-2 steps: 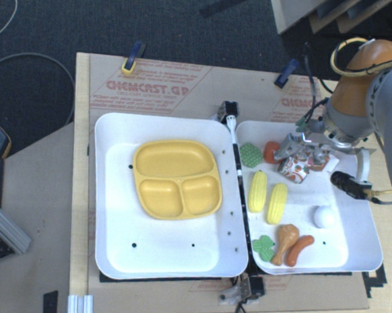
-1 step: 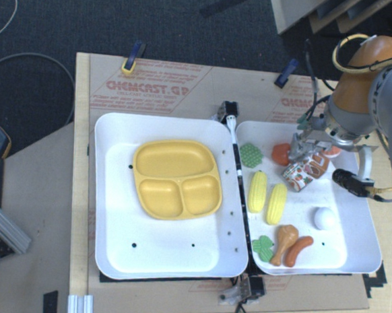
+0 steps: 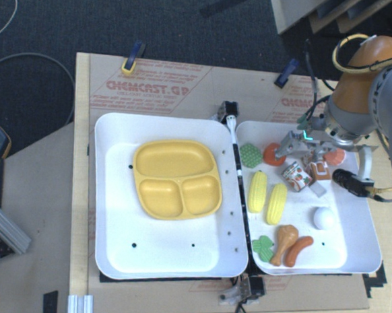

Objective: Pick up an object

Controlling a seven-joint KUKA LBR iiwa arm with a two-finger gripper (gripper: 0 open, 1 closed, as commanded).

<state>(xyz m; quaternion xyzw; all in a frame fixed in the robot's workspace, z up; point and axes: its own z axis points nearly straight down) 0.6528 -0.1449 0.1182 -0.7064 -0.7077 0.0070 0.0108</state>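
The grey arm (image 3: pixel 374 79) with its orange band reaches in over the far right corner of the tabletop (image 3: pixel 79 177), and its hand (image 3: pixel 304 153) hangs low over the far part of the right bin (image 3: pixel 357 256). Whether the hand is spread or pressed together, I cannot tell: its parts blur into the toys beneath it.

Just under and beside the hand lie a small red-and-white box (image 3: pixel 294 175), an orange-red round piece (image 3: pixel 274 154) and another red piece (image 3: pixel 333 156) near the bin's far rim. A green round toy (image 3: pixel 250 155) sits close to the bin's left wall. Two yellow corn cobs (image 3: pixel 257 191) (image 3: pixel 276 203) lie side by side, lengthwise, near that same wall. Toward the near edge rest a brown drumstick (image 3: pixel 284 242), a reddish sausage (image 3: pixel 299 250) touching it, and a green leafy piece (image 3: pixel 264 247) by the near left corner. A white egg (image 3: pixel 322 217) lies apart, with bare bin floor around it on the right side.

The left bin (image 3: pixel 108 247) carries a yellow divided plate (image 3: pixel 176 179) in its far half; the near half and the strips along its walls are bare white floor. The two bins meet along a dark seam at mid-tabletop.
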